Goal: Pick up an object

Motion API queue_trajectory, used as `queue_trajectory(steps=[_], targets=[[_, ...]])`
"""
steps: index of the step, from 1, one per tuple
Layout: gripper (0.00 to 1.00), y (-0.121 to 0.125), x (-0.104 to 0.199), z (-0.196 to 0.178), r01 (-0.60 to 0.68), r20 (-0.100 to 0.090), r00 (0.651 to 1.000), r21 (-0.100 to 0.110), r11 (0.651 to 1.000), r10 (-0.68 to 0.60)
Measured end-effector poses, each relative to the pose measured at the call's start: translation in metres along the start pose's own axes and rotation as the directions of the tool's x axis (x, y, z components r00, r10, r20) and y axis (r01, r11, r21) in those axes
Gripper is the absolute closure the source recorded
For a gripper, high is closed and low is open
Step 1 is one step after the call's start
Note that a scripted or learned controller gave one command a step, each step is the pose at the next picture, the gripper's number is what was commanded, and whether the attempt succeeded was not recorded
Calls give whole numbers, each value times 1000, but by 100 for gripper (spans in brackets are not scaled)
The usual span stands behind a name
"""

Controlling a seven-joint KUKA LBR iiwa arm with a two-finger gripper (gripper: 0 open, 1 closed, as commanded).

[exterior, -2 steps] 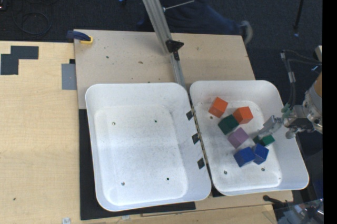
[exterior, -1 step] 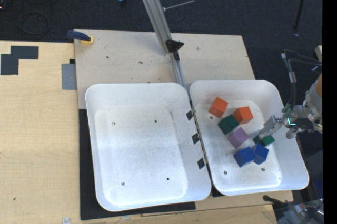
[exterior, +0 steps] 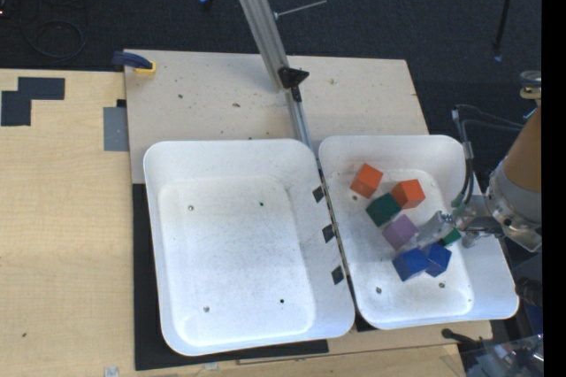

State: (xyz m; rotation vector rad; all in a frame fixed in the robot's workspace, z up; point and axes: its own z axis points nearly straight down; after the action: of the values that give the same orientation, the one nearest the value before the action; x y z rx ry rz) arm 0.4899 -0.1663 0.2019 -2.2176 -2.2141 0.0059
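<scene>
Blue cubes (exterior: 422,261) sit low in right bin (exterior: 495,300), w/ purple cube (exterior: 400,231) just above. Gripper (exterior: 439,233) is down beside them; can't tell its state. Looks like approach/grasp step; next needs closing on one cube, then lift.

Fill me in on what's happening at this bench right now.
The robot arm reaches in from the right over the right bin, on a task to pick up an object. Its end effector is low among a cluster of blocks: two orange blocks, a green block, a purple block and two blue blocks. It sits just right of the purple one and above the blue ones. Nothing is visibly lifted yet. The left bin sits alongside.
</scene>
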Motion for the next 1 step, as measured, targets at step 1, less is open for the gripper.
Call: queue_trajectory(steps=[1], targets=[[0,3,10,50,-3,0,1000,0,1000,3]])
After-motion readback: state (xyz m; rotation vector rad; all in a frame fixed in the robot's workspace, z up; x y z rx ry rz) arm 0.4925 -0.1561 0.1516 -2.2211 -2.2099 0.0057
